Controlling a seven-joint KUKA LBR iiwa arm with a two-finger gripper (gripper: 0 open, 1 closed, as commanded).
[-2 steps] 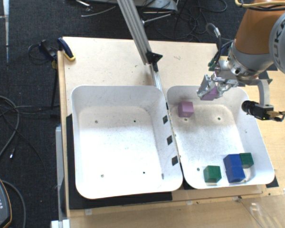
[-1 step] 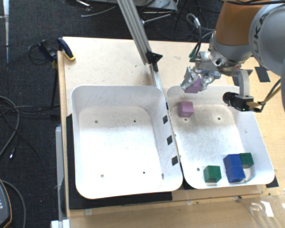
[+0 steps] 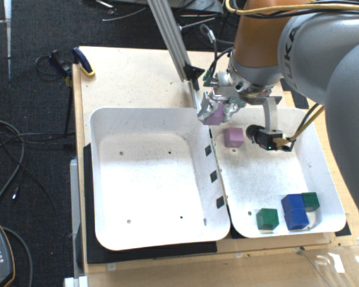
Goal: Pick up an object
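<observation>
Green block (image 3: 267, 218) and blue block (image 3: 295, 211), lower right, lie untouched
Hand (image 3: 215, 113), upper centre, grips a purple block (image 3: 215, 116); lift apparently under way; pink block (image 3: 233, 137) rests below

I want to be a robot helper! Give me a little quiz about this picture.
1. True or false: the blue block lies in the left bin.
2. The hand hangs over: A) the bins' far end, B) the bins' near end, C) the floor.
3. What colour is the lone block nearest the hand?
Key: 1 false, it is in the right bin; 2 A; 3 pink.
</observation>
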